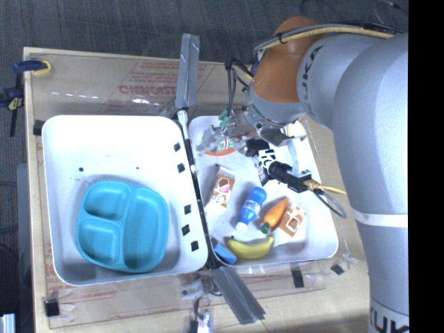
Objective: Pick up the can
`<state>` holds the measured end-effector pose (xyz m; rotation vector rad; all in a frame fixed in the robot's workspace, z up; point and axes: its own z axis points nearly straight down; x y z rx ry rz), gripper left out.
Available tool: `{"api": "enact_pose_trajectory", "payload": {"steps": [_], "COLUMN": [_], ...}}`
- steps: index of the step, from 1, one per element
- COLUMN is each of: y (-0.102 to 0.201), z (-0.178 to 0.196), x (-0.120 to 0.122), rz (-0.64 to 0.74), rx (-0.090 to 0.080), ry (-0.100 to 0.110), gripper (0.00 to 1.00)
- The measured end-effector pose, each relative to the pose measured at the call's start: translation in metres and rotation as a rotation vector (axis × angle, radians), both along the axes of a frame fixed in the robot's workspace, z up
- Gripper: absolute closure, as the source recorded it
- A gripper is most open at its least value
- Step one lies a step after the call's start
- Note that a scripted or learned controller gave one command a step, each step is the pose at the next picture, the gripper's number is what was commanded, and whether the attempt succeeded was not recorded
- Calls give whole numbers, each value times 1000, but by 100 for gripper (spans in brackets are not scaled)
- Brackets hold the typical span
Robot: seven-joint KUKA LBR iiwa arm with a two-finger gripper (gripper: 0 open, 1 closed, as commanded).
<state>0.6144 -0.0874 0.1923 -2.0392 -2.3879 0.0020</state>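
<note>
Hovered over right bin's (pixel 326 245) far-left corner, gripper (pixel 232 132) right above the can (pixel 216 144) lying tipped there, grip state and any hold impossible to tell; probably light, stiff, slick, best pinched across the round body.

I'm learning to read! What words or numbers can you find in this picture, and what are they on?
"KUK": big grey letters, cut off at the picture's bottom edge, on the robot arm.
Red print on the clear sheet behind the bins: too faint and blurred to read.
Printing on the small cartons in the right bin: too small to read.
</note>
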Motion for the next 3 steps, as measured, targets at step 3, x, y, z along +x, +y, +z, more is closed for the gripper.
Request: {"api": "enact_pose_trajectory", "payload": {"steps": [3], "y": [-18], "z": [-60], "x": [44], "rz": [-243], "rx": [2], "ry": [-19], "gripper": [0]}}
